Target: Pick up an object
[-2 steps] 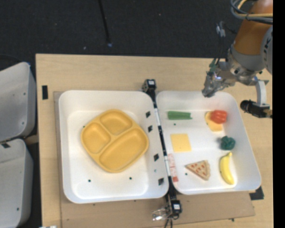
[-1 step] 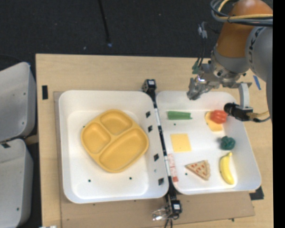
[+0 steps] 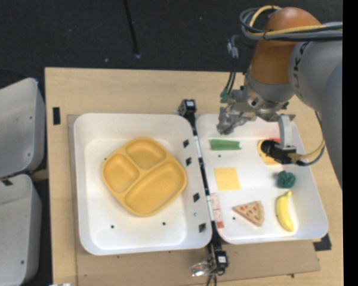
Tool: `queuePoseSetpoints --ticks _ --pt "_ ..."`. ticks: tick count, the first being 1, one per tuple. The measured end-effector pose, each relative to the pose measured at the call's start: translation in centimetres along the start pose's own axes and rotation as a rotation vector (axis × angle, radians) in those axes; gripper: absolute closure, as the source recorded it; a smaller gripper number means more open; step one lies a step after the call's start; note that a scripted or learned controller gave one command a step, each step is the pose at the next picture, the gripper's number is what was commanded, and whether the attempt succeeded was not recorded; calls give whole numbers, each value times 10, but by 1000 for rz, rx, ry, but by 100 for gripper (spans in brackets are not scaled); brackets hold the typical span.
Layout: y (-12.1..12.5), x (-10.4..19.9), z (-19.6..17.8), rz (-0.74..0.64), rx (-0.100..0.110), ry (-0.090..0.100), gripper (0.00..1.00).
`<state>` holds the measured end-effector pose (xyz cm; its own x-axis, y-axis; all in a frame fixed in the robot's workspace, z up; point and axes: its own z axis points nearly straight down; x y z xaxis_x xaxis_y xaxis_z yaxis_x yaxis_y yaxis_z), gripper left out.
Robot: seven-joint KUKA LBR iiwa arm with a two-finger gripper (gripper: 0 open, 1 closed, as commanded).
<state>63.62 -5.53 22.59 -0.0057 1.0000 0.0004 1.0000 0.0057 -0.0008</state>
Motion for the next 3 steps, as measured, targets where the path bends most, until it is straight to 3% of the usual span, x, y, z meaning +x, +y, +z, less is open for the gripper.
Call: queuePoseSetpoints --ticks 1,3 --pt "-24 38 -4 0 0 0 100" --pt "-55 143 -2 -2 1 2 100"
